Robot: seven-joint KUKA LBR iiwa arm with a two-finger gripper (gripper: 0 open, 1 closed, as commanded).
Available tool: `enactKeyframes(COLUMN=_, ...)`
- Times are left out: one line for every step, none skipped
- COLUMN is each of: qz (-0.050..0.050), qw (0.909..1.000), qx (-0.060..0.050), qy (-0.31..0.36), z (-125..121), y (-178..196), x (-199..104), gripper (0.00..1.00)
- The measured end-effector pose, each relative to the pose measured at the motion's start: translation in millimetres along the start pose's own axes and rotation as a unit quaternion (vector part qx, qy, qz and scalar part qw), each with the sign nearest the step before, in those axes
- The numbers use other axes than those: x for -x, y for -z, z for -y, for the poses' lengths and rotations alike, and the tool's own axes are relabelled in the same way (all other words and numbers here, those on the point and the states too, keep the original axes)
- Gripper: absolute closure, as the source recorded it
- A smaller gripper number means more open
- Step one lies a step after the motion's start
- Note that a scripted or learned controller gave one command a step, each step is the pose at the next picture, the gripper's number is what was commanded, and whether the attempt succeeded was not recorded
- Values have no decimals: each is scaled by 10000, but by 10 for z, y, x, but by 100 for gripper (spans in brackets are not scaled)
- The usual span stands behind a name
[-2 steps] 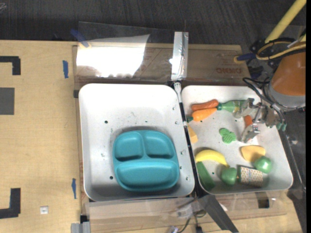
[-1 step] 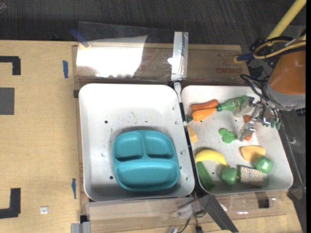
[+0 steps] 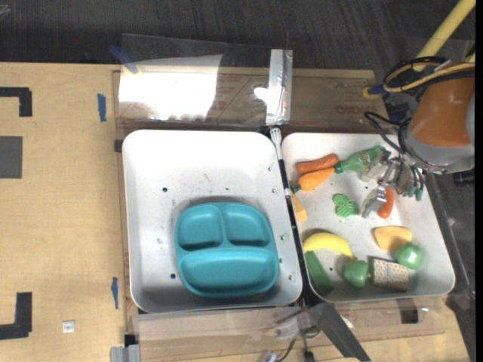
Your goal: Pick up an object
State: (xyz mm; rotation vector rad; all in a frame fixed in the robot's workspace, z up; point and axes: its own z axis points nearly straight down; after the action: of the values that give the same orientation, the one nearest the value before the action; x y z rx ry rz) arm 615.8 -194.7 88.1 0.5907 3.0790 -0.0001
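Over the right bin [image 3: 441, 274], the gripper [image 3: 377, 198] hanging low among toy food, just above a small red-orange piece [image 3: 386, 206]; whether anything sits between its tips, impossible to tell. Around it: two carrots [image 3: 317, 170] near the bin's far left corner, a green leafy piece [image 3: 346, 206] just left of the gripper, a banana [image 3: 327, 242], an orange wedge [image 3: 392, 237], a green ball [image 3: 408, 256] and a patterned box [image 3: 390, 272] toward the near edge. In the left bin [image 3: 151, 172], a teal divided tray [image 3: 225, 247], well apart from the gripper.
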Motion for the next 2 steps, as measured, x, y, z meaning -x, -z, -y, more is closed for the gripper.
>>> enactKeyframes(qz=9, qw=9990, qx=6, qy=-454, z=-124, y=9, x=-383, gripper=0)
enactKeyframes(qz=-54, qw=9996, qx=-36, qy=-266, z=-800, y=21, x=-30, gripper=0)
